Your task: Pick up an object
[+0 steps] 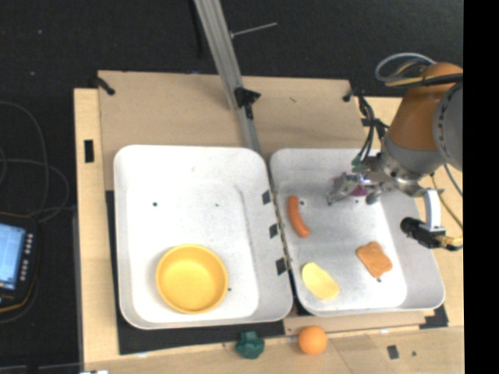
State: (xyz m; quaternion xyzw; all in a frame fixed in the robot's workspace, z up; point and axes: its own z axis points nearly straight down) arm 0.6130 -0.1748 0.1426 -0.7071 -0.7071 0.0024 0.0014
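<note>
gripper [352, 187] at right bin's [405, 287] twelve o'clock; finger state: cannot tell | nearest: sausage [298, 216] at nine o'clock; probably light, smooth, roll-prone; pinch across its middle

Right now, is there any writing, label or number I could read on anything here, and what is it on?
None can be read.
The lit screen at the left edge shows something, but it is too small and blurred to read.
The two white bins and the toy food carry no visible lettering.
</note>
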